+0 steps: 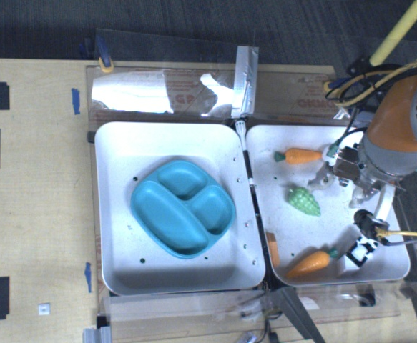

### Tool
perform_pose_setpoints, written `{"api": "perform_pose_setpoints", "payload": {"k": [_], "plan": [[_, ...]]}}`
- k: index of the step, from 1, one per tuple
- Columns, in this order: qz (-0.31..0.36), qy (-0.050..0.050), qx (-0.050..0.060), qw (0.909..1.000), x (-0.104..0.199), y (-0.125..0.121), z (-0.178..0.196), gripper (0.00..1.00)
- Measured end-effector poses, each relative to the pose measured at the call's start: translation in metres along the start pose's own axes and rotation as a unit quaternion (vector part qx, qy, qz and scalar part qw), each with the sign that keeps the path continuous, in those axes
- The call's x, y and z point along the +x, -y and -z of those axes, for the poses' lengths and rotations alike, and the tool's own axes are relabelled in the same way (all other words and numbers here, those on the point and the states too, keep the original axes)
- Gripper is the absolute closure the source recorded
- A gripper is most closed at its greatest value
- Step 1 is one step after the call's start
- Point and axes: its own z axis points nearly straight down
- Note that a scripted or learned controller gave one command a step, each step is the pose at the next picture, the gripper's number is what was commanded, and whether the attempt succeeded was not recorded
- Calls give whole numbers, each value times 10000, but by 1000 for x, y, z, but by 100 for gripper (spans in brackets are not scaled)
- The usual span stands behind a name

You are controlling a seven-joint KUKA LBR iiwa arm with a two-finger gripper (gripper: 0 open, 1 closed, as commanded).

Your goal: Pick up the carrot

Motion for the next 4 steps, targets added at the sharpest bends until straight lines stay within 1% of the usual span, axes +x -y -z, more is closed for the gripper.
{"api": "perform_pose_setpoints", "payload": {"k": [1, 2, 3, 4], "plan": [[722, -1, -29, 9974, 36, -78, 33, 0], [1379, 3, -30, 9904, 38, -108, -57, 0], [1398, 9, -43, 9902, 40, -109, -45, 100], [1004, -1, -10, 9949, 51, -104, -57, 100]]}}
